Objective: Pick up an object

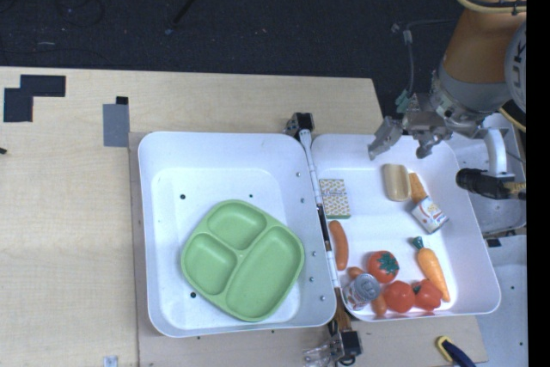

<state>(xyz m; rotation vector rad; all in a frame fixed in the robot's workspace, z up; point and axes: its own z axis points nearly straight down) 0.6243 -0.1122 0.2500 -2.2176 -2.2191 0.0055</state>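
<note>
A pale wooden desk (69,211) carries two shallow white bins side by side. The left bin (163,159) has a green divided plate (242,260). The right bin (468,211) is filled with toy food: a bread roll (395,181), a small carton (430,215), a carrot (431,271), tomatoes (383,266), a sausage (339,243) and a patterned sponge (335,198). The hand (401,142) hangs released over the right bin's far edge, its fingers spread, grasping nothing. This looks like the approach step. Next it likely needs to pick a target, perhaps the roll just below, descend over it and clench.
</note>
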